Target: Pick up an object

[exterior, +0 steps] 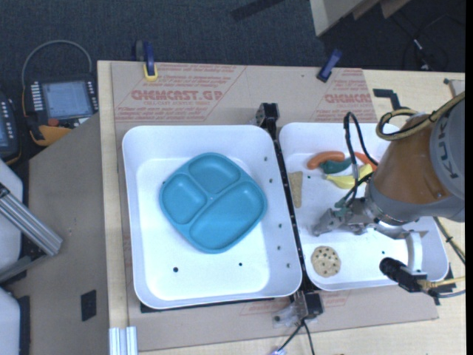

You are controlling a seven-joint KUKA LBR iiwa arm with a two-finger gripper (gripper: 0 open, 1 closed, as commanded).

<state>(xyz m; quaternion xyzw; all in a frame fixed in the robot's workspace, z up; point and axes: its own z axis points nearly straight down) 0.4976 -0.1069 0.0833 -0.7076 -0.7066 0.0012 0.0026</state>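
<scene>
**Ana:** So, how many things do you count on the bench?

**Ben:** Two white bins side by side. The left bin (140, 198) holds one blue plate (213, 201) with three compartments, lying flat near the middle. The right bin (310, 135) holds several small things: one round cookie (325, 260) with dark chips near the front edge, one orange carrot-like piece (326, 160) toward the back, one yellow piece (341, 179) just in front of it, and one tan flat piece (295, 189) against the left wall.

**Ana:** And the arm?

**Ben:** One arm (414, 172), reaching in from the right and bent down over the right bin, its orange band above the wrist. The gripper (327, 224) points left, low over the bin floor, between the yellow piece and the cookie.

**Ana:** Is it holding anything?

**Ben:** Nothing shows between the fingers. They look slightly parted, tips near the bare floor. The cookie lies just in front of the gripper, apart from it; the carrot and yellow pieces lie behind it, partly hidden by cables (353, 143).
</scene>
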